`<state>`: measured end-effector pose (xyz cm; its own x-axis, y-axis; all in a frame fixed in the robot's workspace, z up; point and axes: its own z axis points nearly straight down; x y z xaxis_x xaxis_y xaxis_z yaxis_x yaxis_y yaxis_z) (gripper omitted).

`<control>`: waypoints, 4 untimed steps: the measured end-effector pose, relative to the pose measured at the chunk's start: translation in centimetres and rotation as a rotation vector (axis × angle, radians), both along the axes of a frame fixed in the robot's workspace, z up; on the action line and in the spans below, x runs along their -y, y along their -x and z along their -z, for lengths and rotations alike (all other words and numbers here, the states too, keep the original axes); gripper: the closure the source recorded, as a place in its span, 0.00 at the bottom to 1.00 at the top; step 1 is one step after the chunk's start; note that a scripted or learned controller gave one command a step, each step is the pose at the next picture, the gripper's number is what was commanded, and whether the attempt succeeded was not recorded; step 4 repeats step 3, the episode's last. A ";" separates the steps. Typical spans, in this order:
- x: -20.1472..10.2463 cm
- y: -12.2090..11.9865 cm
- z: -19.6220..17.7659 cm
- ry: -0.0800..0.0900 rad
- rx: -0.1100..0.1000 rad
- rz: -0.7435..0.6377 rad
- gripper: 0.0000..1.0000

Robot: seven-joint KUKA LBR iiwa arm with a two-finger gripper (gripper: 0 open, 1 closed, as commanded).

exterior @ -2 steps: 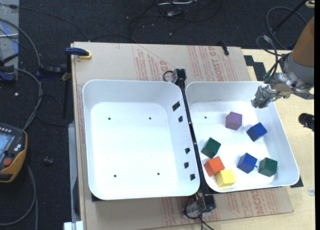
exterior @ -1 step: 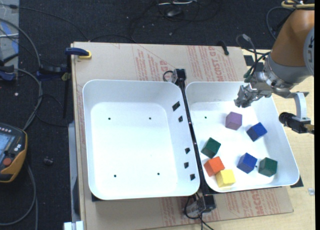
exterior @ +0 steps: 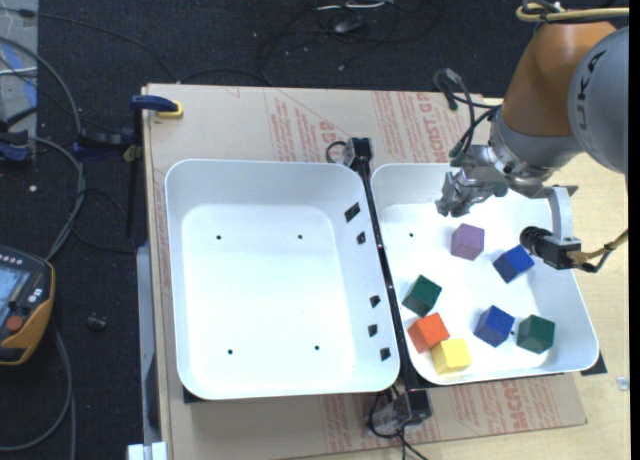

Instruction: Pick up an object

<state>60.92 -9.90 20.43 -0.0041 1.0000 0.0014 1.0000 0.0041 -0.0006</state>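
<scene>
Hovering my pincer (exterior: 458,198) over the right bin (exterior: 575,333), just up-left of the purple cube (exterior: 467,241); can't tell how far open it is, nothing seen in it. Purple cube sits slightly rotated, no long axis. From it: blue cube (exterior: 513,263) right, dark green cube (exterior: 422,295) down-left, orange cube (exterior: 430,330) and yellow cube (exterior: 452,355) below, second blue cube (exterior: 494,325) and green cube (exterior: 536,333) down-right. Red print on the cardboard (exterior: 300,113) is unreadable.
</scene>
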 end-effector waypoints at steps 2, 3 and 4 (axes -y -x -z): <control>-10.7 -1.3 -0.8 0.000 0.000 0.000 1.00; -15.1 -2.6 -1.1 0.001 0.001 0.001 1.00; -15.1 -2.6 -1.1 0.001 0.001 0.001 1.00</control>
